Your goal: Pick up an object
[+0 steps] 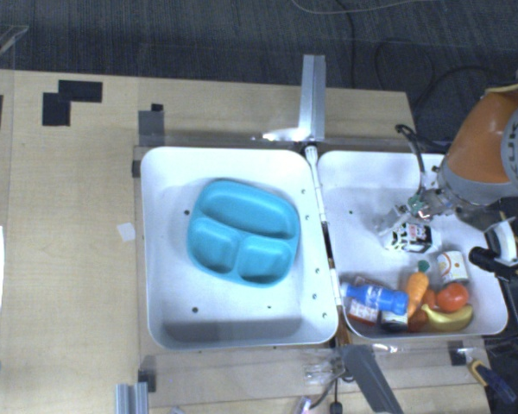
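Two shallow white plastic bins sit side by side on the pale wooden bench (60,257) — the left bin (168,317) holds a blue three-compartment plastic tray (242,231) near its middle, while the right bin (354,188) has its clutter along the near edge: a blue-labelled bottle (375,300), then an orange carrot (417,290), with a yellow banana (445,319) and a red tomato (453,297) rightmost

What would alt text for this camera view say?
A grey-and-orange robot arm lowers its hand into the right white bin, above a small black-and-white object and a pile of toy food. The left bin holds a blue divided tray.
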Tool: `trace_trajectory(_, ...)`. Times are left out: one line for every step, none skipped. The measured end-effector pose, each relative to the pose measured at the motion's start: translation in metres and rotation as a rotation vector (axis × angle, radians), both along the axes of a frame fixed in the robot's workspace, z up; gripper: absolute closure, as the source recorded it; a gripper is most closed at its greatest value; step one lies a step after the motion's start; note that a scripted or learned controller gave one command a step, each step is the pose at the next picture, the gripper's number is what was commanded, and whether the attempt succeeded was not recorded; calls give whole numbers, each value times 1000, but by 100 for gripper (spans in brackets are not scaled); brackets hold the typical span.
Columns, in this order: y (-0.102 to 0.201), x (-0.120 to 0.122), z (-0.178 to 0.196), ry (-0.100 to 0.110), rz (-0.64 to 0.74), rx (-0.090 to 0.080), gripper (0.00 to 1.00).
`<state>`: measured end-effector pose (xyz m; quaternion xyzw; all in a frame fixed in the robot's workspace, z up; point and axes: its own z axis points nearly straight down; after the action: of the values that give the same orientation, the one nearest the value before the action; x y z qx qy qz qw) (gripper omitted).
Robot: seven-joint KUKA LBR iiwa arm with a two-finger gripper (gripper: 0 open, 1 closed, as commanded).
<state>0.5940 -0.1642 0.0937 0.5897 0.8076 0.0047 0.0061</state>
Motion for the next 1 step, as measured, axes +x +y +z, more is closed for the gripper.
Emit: trace_trajectory(-24, -12, 22, 11, -63, -1, 0)
